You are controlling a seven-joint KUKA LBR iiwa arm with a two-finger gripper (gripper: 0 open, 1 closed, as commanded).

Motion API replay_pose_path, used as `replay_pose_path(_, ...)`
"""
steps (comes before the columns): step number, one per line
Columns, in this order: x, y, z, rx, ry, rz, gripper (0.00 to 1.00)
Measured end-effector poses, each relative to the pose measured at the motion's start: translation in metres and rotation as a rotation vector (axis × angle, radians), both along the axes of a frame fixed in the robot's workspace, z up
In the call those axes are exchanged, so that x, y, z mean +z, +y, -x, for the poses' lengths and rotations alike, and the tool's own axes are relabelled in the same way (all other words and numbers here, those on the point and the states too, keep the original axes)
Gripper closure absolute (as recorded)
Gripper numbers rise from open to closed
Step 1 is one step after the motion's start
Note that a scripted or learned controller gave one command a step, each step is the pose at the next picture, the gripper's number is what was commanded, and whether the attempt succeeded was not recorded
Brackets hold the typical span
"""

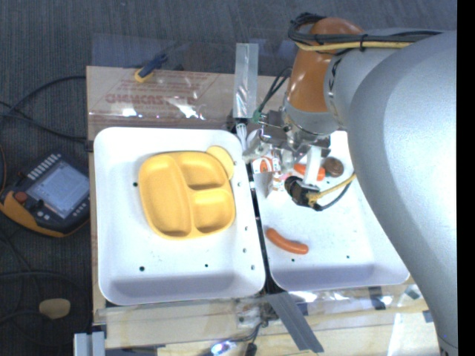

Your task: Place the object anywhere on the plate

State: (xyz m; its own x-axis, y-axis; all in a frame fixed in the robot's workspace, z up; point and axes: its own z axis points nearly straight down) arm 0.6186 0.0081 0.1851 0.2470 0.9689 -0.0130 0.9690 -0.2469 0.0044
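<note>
Lying loose on the right white bin [356,262] floor – small orange-red toy sausage [286,242], apart from the yellow divided plastic plate [185,193]. Probably light, smooth, prone to rolling; best pinched mid-length, across. Gripper [286,173] hovering above – fingers' spread impossible to tell.

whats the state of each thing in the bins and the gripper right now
yellow plate: lying flat in the left bin, compartments bare
hot dog: lying loose on the floor of the right bin, apart from the gripper
gripper: low over the far end of the right bin, among small items there
brown round item: resting beside the gripper
</note>
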Motion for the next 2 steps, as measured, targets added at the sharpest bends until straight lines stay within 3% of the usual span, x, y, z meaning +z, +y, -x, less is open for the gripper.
replay_pose_path(1, 0.0179, 0.0576, 0.0112, 0.179, 0.005, -0.009, 1.0)
replay_pose_path(2, 0.0179, 0.0577, 0.0112, 0.179, 0.005, -0.009, 0.0)
